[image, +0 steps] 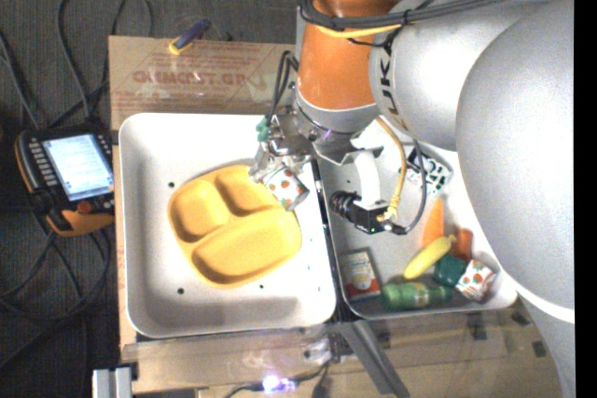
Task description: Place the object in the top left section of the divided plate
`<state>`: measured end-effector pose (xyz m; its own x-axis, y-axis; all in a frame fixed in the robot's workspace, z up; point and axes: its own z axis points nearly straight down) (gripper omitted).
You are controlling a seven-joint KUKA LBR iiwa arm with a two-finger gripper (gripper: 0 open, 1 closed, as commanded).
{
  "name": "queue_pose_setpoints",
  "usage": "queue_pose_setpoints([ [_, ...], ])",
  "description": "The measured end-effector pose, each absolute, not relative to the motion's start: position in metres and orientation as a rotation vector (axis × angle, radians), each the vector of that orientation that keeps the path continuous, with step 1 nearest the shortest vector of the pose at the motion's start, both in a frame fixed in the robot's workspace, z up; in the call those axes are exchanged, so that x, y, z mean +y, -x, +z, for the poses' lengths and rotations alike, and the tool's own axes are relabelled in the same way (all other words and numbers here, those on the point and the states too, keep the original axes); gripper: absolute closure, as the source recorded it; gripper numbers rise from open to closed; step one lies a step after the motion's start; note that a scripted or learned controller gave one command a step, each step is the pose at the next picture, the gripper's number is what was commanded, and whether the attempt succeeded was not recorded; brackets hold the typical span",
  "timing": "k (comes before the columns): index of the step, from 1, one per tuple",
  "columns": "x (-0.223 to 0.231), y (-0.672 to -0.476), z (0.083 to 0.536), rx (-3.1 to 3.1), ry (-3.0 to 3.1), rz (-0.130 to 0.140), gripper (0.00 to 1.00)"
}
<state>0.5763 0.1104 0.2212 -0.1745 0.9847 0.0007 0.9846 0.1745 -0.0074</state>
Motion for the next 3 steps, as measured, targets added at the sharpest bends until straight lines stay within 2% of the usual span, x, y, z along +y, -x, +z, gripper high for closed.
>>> queue_pose_setpoints([
  [1,0.192,-0.579,0.25,-2.489,1.912,0.007,1.0],
  [2,0.192,-0.579,0.25,-2.488,1.912,0.006,0.0],
  [3,0.206,-0.539,0.408,-2.301,2.141,0.007,0.0],
])
